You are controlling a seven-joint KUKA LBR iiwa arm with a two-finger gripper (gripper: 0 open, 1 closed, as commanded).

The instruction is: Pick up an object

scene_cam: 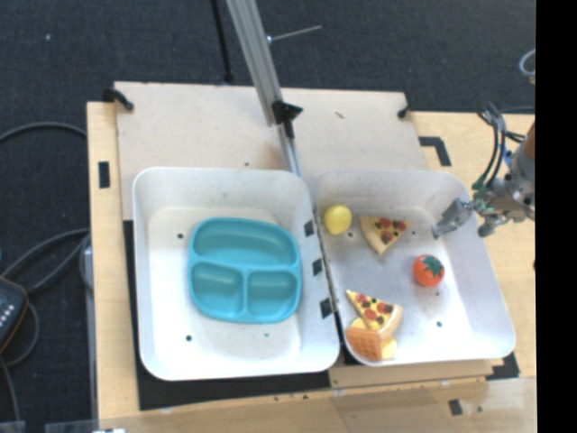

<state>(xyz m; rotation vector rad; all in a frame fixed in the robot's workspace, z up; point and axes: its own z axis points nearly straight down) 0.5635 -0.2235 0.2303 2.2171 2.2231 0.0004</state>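
Observation:
The right bin [487, 318] holds a yellow ball [337, 219], a pizza slice [383, 233], a red tomato [429, 271] and a second, thicker pizza slice [373, 323] at its front edge. My gripper [467, 221] hangs over the bin's far right corner, up and to the right of the tomato and apart from it. Its fingers [447, 218] are spread open with nothing between them.
A teal divided plate [243, 270] lies in the left bin [158, 242]. A slanted metal post [257, 52] rises behind the seam between the bins. Cables hang by the arm at the right edge.

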